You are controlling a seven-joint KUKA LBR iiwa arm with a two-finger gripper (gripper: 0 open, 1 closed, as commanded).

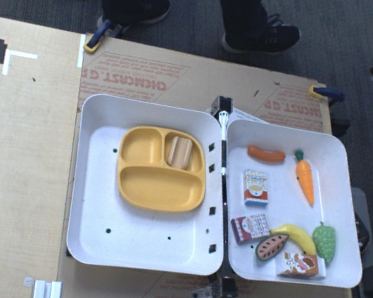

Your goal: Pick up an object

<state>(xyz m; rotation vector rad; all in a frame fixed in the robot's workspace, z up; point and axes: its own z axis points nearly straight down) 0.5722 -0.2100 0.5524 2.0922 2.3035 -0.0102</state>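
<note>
**Two bins on the worktop, toy food awaiting a pick**

A pale wooden worktop (11,171) with a cardboard sheet (184,80) carries two shallow white bins clipped side by side; dark carpet and a standing person's shoes (264,33) lie beyond its far edge. The left bin (86,234) holds a yellow divided plate (161,169) with a tan wooden block (180,152) in its upper right compartment. All candidate objects lie in the right bin (344,229), right of the plate: a sausage (265,154) nearest the far wall, a carrot (304,180) just right of it with its long axis running toward the viewer, a small carton (256,189) below the sausage, a red packet (250,228), a banana (296,237), a watermelon slice (271,246), green grapes (324,240) and a printed box (302,265) clustered at the near wall, several touching. The state of the tool cannot be told. Judged from the rig, the arm enters from the right, so the right bin is its nearer side; the isolated carrot or sausage appears easiest to straddle across its short axis.
</note>
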